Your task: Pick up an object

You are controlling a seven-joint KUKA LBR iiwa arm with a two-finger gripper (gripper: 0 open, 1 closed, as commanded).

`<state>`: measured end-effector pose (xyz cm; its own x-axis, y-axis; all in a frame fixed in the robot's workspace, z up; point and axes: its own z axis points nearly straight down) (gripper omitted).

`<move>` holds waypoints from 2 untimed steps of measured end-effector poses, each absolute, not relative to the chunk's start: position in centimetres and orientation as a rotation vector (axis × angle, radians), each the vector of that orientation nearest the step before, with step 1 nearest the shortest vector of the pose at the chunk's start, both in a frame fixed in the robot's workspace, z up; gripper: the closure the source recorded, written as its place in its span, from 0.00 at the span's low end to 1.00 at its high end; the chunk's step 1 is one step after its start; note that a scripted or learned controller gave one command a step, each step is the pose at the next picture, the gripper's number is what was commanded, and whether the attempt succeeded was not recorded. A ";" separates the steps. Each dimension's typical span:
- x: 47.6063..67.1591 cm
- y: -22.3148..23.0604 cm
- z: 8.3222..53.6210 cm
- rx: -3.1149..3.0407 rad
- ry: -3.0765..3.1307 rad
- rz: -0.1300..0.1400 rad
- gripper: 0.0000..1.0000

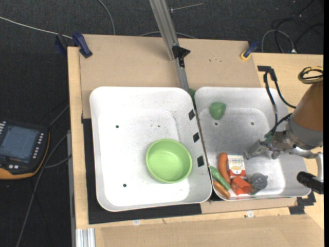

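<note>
While the grey arm with its orange band reaches in from the right, the contents stand as follows.

End effector: metal two-finger end effector (259, 149) low over the right bin, tips pointing left; whether the fingers are apart or together cannot be told, and nothing shows between them.

Right bin: shallow white plastic bin (257, 98) on the table, bearing all the small items.

Cluster, near front corner of right bin: orange carrot-shaped toy (222, 165); small white carton with orange print (236, 164); red blocky piece (240, 185); dark grey round object (258, 180); green and orange pieces at the bin's front edge (220, 183). All lie touching or just beside one another, below and left of the end effector, apart from it.

Single item: small green rounded object (217, 110) near the back left of the right bin, well apart from the cluster.

Left bin: shallow white plastic bin (128, 112) holding a light green round plastic bowl (169, 161), upright, toward its front right.

Table: tan board surface (133, 60).
</note>
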<state>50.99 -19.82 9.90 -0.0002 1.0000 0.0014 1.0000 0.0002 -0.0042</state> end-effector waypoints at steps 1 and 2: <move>51.2 -19.9 11.2 -2.222 -2.223 -0.002 1.00; 52.1 -20.0 17.0 -2.224 -2.225 -0.004 1.00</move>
<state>52.13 -20.02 16.96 -0.0007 1.0000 -0.0015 1.0000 0.0007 0.0050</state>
